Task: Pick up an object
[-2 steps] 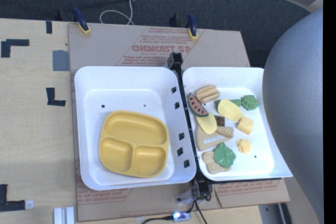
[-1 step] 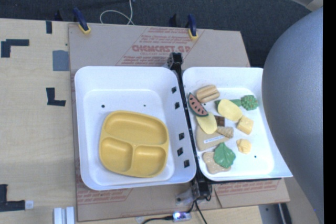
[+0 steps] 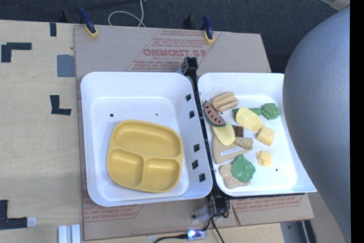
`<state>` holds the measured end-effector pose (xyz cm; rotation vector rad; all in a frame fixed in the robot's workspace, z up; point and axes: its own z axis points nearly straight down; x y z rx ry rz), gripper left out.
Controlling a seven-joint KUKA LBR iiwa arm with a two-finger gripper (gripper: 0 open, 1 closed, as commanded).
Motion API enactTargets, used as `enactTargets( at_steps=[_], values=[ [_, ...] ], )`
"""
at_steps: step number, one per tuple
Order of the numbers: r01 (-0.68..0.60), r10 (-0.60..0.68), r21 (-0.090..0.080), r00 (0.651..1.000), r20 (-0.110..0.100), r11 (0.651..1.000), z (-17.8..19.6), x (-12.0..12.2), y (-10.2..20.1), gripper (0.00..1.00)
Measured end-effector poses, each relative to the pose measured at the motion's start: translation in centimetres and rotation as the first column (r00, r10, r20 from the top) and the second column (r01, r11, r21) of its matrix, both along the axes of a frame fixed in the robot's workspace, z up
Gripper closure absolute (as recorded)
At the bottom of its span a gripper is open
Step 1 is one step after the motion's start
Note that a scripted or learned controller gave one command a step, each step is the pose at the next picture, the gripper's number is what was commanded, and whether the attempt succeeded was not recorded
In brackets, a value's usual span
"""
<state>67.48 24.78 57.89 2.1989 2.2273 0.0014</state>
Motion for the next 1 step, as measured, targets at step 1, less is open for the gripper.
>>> enactTargets(
  at_steps=[1],
  values=[
    [0.000,0.000,0.003,1.000,0.013,1.000,0.83,0.16,0.16,1.00]
  ],
)
